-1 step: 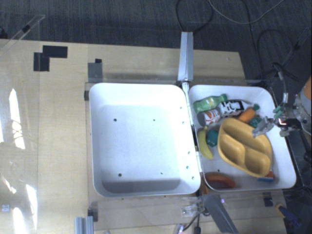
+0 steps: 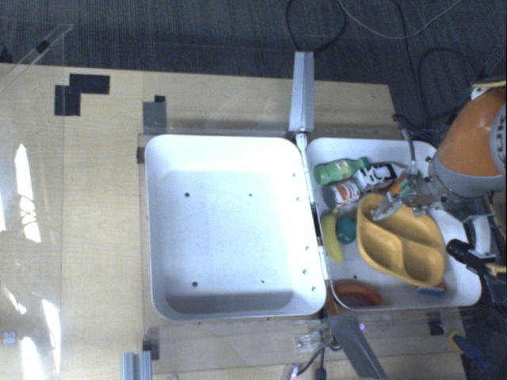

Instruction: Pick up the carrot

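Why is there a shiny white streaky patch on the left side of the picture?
In the camera view, that's light glaring off a clear plastic sheet lying on the pale wooden bench; the big left white bin is evenly lit, with soft shadow along its inner walls.

I can read no text from here. The green bottle (image 2: 342, 169) and the orange-and-white can (image 2: 346, 194) in the right bin (image 2: 467, 291) carry printed labels, but their lettering is too small and blurred to make out.
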Motion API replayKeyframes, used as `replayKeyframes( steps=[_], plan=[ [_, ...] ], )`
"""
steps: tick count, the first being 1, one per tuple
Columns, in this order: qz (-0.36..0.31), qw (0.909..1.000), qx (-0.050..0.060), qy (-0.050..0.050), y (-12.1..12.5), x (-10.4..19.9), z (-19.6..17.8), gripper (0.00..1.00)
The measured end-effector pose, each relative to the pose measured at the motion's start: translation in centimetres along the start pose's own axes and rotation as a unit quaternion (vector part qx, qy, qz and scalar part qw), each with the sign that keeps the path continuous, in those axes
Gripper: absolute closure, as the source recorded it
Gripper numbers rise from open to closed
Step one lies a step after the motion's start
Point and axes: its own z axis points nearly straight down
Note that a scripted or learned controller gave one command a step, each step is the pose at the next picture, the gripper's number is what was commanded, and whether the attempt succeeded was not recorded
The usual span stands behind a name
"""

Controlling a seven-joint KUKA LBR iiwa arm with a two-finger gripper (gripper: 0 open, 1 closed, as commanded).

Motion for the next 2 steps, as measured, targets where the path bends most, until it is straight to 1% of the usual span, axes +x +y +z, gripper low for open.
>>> replayKeyframes(
  steps=[1,2],
  plan=[
    [-0.019,0.9998,-0.008,0.004,2.3,-1.8,1.5,0.0],
    [-0.02,0.9997,-0.015,-0.003,2.6,-2.1,0.2,1.0]
  ],
)
